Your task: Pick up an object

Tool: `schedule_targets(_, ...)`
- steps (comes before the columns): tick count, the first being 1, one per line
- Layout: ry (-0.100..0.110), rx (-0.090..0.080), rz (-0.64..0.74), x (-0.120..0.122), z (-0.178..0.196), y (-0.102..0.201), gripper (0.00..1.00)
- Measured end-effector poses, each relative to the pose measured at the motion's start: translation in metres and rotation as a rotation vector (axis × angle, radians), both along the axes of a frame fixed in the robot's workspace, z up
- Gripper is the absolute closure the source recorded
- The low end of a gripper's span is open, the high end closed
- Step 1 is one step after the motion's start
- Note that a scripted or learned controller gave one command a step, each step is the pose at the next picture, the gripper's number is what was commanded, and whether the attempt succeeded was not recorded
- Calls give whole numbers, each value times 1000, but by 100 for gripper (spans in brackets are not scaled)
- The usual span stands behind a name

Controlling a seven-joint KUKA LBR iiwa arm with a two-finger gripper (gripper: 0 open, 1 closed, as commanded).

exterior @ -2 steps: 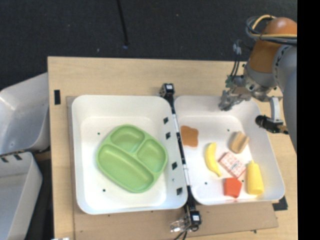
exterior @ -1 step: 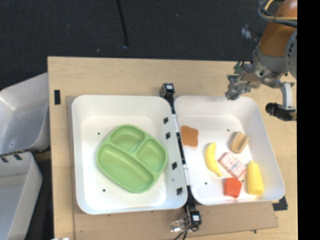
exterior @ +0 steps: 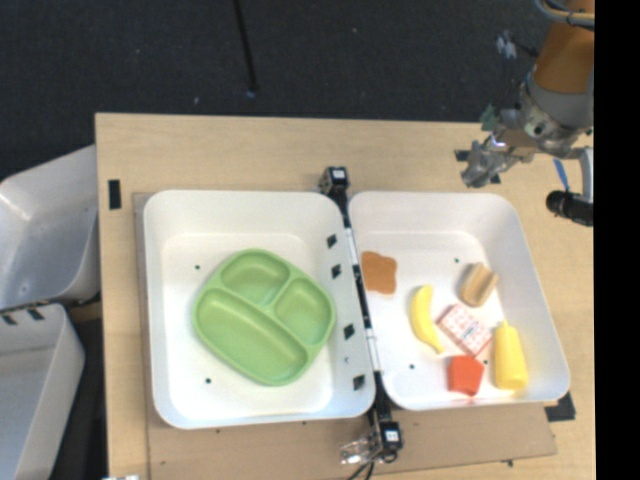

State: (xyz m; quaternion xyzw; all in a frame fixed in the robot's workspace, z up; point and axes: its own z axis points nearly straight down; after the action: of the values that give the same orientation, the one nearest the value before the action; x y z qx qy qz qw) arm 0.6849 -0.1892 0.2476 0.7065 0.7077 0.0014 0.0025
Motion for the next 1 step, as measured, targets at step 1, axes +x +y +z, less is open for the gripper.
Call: schedule_targets(1,6,1,2,-19,-8,54,100)
